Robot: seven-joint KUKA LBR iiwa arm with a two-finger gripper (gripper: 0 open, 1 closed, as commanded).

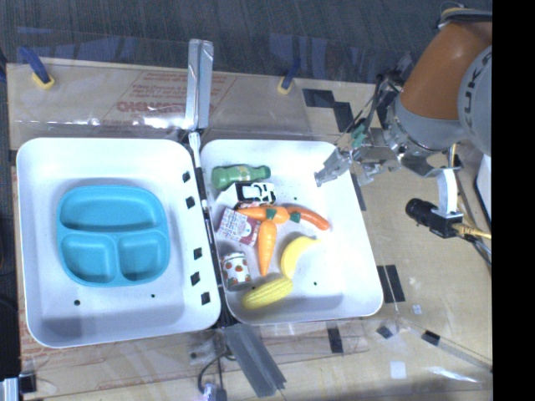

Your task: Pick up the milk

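The milk (255, 193), a small black-and-white carton, lies in the right bin (355, 249), toward its upper left, just below the green bottle (238, 175) and touching the top of the carrots (272, 220). Around it you have a crowded pile: a red-and-white packet (236, 225) just beside the carrots, a banana (294, 253) and a corn cob (267, 291) lower down, and a small can (236, 268) by the left wall. The hand (330, 171) hovers at the bin's upper right edge, apart from the milk, with nothing between its fingers; I cannot tell whether they are open or closed. The left bin (33, 307) carries only a blue tray (113, 232), well apart from all this. Your risk, as I judge it, is the crowding: the carton is hemmed by the bottle above and the carrots below, so a descent slightly off could pinch a neighbour instead, or push the milk sideways under them. The carton also looks to be lying flat, so a shallow closing may slip off its top face. Aim square over it.
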